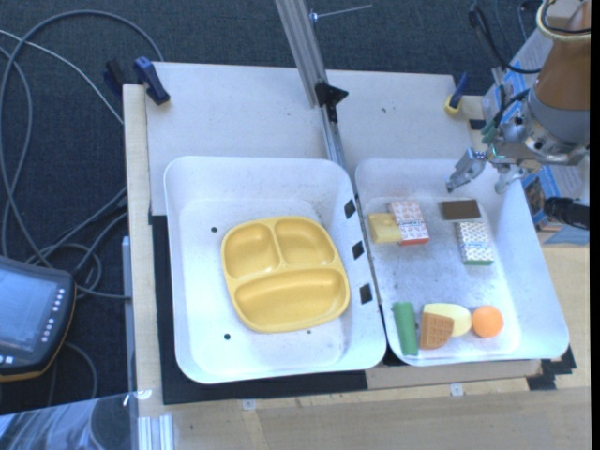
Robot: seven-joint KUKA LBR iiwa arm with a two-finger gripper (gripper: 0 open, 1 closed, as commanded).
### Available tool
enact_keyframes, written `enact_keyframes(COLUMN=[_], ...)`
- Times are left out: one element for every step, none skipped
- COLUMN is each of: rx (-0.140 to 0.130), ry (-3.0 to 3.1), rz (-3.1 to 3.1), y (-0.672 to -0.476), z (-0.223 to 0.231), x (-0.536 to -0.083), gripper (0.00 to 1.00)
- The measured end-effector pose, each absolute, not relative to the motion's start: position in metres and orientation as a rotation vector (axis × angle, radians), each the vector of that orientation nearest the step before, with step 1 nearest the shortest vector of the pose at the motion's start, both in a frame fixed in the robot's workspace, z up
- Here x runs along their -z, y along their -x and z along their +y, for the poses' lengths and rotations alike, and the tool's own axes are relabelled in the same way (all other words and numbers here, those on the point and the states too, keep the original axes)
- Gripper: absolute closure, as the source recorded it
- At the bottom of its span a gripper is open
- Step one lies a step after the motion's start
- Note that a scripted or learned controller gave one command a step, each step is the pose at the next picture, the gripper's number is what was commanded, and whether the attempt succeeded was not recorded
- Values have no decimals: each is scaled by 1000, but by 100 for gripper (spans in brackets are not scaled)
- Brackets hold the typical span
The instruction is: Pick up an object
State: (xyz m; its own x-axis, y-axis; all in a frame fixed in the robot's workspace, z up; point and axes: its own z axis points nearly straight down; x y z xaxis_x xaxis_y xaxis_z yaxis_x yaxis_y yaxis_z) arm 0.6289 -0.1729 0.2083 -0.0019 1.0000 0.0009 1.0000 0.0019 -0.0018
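We hold our pincer (487,169) spread, probably empty, above the brown block (460,210); next we go down and squeeze.

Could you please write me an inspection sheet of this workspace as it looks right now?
Surface: bench bearing left bin and right bin side by side.
Job's things: in the right bin, a yellow block, red-patterned box, brown tile, green-patterned box, green cylinder, waffle piece, yellow piece and orange ball.
Clutter: yellow divided plate in the left bin.
Grippers: gripper open, above the right bin's far edge, holding nothing.
Cables: black cables on the floor at left.
Surroundings: dark carpet; pendant at left; metal pole.
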Motion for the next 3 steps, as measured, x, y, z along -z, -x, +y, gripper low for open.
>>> enact_keyframes(rx=[-2,-5,-6], ry=[2218,2217,2217], rz=[-2222,-2219,-2217], y=[-629,-626,-619], z=[-173,-171,-172], x=[-208,-166,-121], gripper=[0,0,0])
